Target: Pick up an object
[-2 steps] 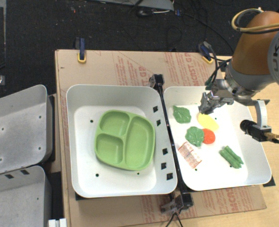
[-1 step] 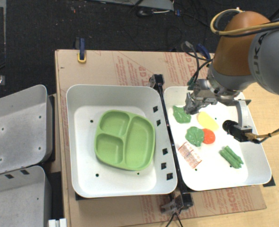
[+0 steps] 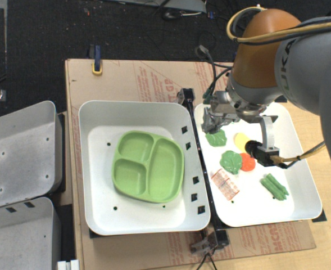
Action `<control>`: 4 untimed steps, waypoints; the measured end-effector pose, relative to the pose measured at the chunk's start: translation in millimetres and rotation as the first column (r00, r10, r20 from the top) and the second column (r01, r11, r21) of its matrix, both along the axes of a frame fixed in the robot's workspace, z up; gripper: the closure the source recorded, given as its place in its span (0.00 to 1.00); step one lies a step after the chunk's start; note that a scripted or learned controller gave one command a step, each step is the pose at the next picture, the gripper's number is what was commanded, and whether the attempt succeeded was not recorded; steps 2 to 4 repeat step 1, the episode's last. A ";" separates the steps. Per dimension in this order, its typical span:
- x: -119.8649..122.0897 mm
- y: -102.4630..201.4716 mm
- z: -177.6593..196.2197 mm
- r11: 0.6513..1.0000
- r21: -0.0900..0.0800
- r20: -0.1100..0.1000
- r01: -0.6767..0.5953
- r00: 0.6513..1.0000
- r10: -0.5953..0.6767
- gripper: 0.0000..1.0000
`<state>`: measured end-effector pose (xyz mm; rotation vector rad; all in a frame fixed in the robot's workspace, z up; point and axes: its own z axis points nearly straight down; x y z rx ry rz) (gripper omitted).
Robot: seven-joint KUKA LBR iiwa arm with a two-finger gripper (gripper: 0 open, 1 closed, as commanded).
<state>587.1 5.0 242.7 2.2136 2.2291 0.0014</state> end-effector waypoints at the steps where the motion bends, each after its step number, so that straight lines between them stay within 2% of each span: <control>1: 5.5 64.1 0.8 1.000 0.001 0.001 -0.003 1.000 0.003 1.00; 4: 5.5 64.1 0.8 1.000 0.001 0.001 -0.003 1.000 0.003 1.00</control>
